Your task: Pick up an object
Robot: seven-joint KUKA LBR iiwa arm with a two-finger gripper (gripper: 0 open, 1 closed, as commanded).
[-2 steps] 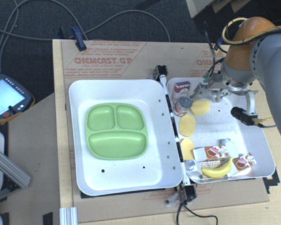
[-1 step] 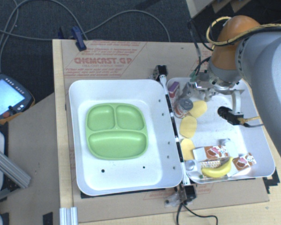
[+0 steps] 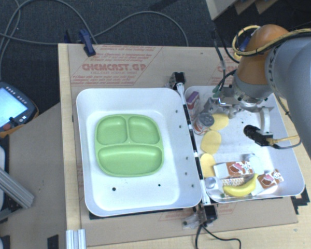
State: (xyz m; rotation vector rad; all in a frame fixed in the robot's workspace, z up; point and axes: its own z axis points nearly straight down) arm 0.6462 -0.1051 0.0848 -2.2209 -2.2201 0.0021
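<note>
- The surface (image 3: 119,61), one, topped with printed brown board, carries everything; it keeps the bins level, side by side and within the arm's reach.
- The arm (image 3: 295,71), one, grey with an orange band, leans in from the side away from the green plate (image 3: 128,144); it is bent down over the cluttered bin, I'd judge to bring its hand onto something there.
- The bins, two, shallow and white; the plate's bin (image 3: 88,139) holds the green plate alone; the cluttered bin (image 3: 293,175), right alongside, holds every loose thing, so any pick must come from it.
- The green plate, one, three compartments, lies flat in the middle of its bin; nothing is in it.
- The hand (image 3: 217,101), one, hangs low at the far end of the cluttered bin, on the half nearer the plate; whether its fingers are wide or narrow I cannot tell.
- The banana (image 3: 240,187), one, lies along that bin's near rim, well apart from the hand.
- The packets, two, printed red and white; the larger packet (image 3: 237,170) touches the banana; the smaller packet (image 3: 270,179) sits at the banana's end farthest from the plate.
- The yellow discs (image 3: 211,141), three, flat, in a loose line down the side nearest the plate; the top one lies just beside the hand.
- The can (image 3: 203,121), one, silver-topped, stands against the wall facing the plate; it looks the likeliest target, being just beside the hand.
- The purple item (image 3: 192,96), one, too small to identify.
</note>
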